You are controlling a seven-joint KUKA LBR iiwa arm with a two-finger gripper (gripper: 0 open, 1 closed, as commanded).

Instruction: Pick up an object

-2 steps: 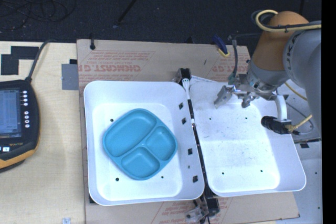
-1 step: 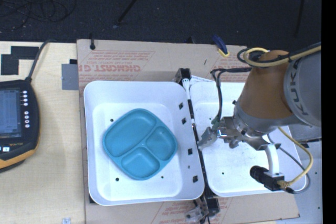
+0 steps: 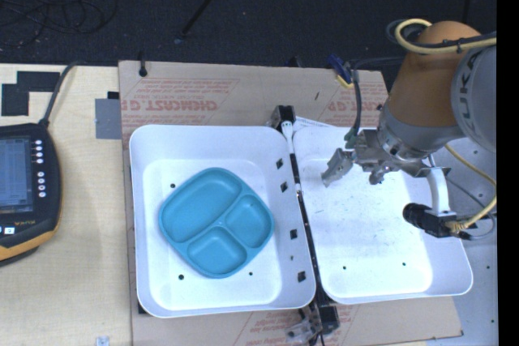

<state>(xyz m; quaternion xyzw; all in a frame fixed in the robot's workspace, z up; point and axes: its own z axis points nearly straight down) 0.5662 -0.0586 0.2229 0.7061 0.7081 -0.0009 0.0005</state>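
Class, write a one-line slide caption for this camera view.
Gripper hovers above the right bin; blue divided plate lies in the left bin.

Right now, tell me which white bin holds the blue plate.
The left bin: the blue divided plate lies in it, while the hand hangs over the right bin.

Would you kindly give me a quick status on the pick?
Tool over right bin, nothing seen between fingers. Blue tray lies in left bin, untouched. Divider between tool and tray.
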